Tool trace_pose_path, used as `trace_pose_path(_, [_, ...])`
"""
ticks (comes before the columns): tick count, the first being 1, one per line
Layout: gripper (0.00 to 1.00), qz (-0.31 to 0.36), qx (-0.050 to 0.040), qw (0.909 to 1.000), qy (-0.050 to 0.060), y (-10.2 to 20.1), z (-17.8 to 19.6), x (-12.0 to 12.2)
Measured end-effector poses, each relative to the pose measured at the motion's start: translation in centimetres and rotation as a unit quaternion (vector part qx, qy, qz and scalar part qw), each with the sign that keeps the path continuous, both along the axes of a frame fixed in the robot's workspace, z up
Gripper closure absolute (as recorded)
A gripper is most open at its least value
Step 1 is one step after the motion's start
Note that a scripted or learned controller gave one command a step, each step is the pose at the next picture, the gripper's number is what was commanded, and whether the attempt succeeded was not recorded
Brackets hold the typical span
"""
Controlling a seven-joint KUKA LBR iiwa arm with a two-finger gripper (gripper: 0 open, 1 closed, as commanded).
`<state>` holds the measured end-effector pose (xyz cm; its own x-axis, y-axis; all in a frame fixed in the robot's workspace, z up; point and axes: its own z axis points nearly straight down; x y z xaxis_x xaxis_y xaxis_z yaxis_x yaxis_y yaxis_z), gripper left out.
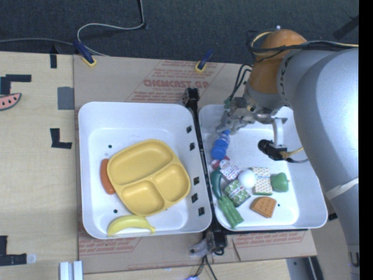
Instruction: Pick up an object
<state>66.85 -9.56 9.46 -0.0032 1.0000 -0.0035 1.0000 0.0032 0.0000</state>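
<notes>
The arm [326, 115] is bulky, smooth grey, rounded like a cylinder. An orange band [274, 63] rings its wrist, black cables [262, 42] looping over it at 12 o'clock.

Dark carpet [175, 16] beyond cardboard-topped bench [157, 83]

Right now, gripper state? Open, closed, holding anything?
Gripper: cannot be told; it sits over the blue bottle in the right bin.
</notes>
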Motion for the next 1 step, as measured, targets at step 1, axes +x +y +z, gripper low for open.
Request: trace_pose_path(1, [0.0,0.0,-0.0002,1.0,0.0,-0.01,-0.01,-0.01])
